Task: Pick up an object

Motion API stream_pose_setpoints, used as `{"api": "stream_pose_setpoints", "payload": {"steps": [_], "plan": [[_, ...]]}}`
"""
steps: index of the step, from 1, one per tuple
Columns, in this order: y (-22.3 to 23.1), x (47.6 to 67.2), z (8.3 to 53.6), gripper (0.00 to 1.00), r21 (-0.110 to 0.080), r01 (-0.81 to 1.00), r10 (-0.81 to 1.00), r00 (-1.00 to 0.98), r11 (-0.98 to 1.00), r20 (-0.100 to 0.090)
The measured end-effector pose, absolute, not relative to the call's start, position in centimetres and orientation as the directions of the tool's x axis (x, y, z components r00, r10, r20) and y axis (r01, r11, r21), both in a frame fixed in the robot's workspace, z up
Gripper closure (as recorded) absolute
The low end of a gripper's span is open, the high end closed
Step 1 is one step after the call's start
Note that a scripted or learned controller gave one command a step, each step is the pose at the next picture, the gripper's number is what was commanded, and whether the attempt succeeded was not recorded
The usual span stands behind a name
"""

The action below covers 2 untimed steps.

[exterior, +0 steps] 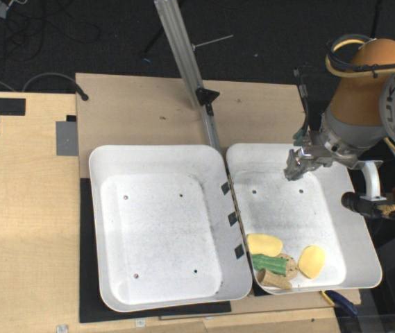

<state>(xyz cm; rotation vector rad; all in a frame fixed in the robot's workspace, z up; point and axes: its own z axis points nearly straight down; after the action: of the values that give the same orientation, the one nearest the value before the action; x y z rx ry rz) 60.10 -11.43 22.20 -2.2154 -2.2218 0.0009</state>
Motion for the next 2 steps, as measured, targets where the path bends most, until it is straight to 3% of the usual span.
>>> {"api": "stream_pose_setpoints", "payload": {"steps": [2], "plan": [[0.1,58.4,21.9,1.00,-0.005,1.000,1.000,-0.005,0.005,0.003]]}}
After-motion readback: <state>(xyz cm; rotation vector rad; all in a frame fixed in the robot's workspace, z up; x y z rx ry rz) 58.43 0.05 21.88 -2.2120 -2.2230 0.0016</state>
